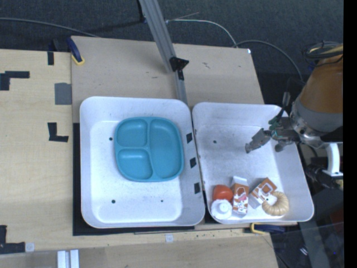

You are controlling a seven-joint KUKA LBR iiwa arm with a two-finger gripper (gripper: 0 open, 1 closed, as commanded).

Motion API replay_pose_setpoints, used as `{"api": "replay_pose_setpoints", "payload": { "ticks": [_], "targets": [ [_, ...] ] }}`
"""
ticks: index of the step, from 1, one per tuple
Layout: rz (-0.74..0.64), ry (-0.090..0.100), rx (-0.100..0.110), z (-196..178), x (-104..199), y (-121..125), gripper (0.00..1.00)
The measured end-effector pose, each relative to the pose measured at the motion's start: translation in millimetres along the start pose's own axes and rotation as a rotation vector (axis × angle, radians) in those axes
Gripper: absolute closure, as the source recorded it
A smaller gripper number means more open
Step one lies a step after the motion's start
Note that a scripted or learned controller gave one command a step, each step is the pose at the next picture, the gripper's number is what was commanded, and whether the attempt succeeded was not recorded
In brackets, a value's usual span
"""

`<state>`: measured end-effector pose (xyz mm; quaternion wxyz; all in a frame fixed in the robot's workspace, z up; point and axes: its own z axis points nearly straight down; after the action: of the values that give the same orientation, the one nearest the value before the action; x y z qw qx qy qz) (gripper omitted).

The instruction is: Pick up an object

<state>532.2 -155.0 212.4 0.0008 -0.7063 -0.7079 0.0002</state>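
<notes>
- A shallow white plastic bin [95, 166] on the left holds a teal three-compartment plastic plate [149, 148], lying flat near its upper middle;
- The right white bin [234, 121] keeps its objects bunched along the near edge: a round red-orange piece [222, 192], a white disc-like cap [221, 208], two small red-and-white cartons [241, 197], a tan ring-shaped pastry [276, 204];
- The grey two-finger gripper [262, 140] hangs above that bin's right half, well apart from the cluster, fingers spread, nothing between them.

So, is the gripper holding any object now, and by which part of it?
Nothing is held. The gripper hangs over bare floor of the right bin, apart from the objects clustered in its near corner.
</notes>
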Motion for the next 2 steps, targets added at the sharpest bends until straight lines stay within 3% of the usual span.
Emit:
{"api": "replay_pose_setpoints", "payload": {
  "ticks": [1,2],
  "targets": [
    [0.0,0.0,0.0,0,0,0,0.0],
    [0.001,0.001,0.006,54,9,-7,0.0]
  ]
}}
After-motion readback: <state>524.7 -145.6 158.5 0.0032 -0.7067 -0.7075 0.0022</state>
